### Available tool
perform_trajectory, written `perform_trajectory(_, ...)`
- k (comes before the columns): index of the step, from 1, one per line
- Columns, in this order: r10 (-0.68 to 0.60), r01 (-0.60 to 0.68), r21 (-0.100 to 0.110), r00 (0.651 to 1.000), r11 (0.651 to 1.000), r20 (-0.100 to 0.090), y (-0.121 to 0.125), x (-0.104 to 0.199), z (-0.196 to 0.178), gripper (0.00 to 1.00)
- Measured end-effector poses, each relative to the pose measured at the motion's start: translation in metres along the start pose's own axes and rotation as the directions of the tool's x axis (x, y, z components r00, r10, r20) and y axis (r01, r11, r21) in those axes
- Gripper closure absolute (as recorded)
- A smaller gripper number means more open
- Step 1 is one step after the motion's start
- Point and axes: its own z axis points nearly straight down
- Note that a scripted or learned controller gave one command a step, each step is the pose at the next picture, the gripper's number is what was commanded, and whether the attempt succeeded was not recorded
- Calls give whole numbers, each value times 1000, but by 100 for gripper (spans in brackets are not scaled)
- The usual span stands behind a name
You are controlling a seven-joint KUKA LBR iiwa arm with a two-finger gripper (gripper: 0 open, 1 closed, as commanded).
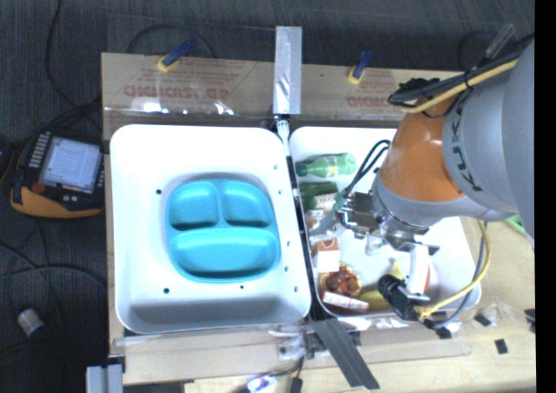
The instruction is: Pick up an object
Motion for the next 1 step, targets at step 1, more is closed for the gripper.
perform_trajectory(1, 466, -466, -3, 885, 885, 2, 14, -19, -30, 0)
